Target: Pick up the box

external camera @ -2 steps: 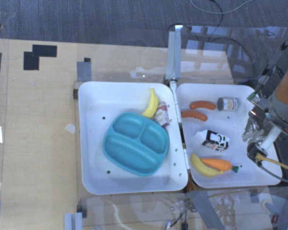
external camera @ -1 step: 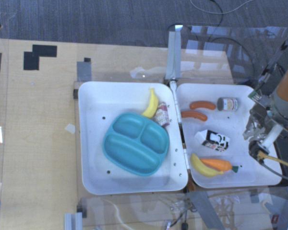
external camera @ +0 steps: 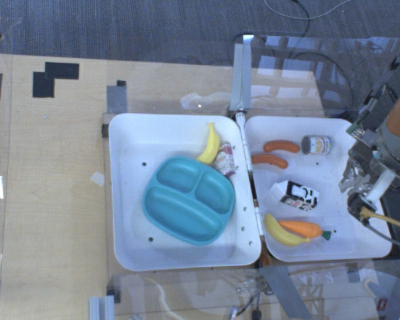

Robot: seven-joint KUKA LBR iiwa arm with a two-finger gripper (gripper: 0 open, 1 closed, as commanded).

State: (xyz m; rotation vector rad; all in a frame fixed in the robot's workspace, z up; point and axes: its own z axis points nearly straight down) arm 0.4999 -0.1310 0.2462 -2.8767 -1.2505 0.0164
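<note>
The box [external camera: 297, 195] is a small white carton with black print, lying on its side in the middle of the right bin [external camera: 333, 242]. My gripper [external camera: 358, 183] hangs over that bin's right side, to the right of the box and apart from it. Nothing shows in its grasp. The grey arm with its orange band comes in from the right edge.
Around the box lie two sausages [external camera: 281, 146], a small can [external camera: 316, 144], a banana [external camera: 282, 231] and a carrot [external camera: 303, 229]. The left bin [external camera: 127, 199] holds a blue divided plate [external camera: 189, 199], another banana [external camera: 210, 145] and a small packet [external camera: 225, 160].
</note>
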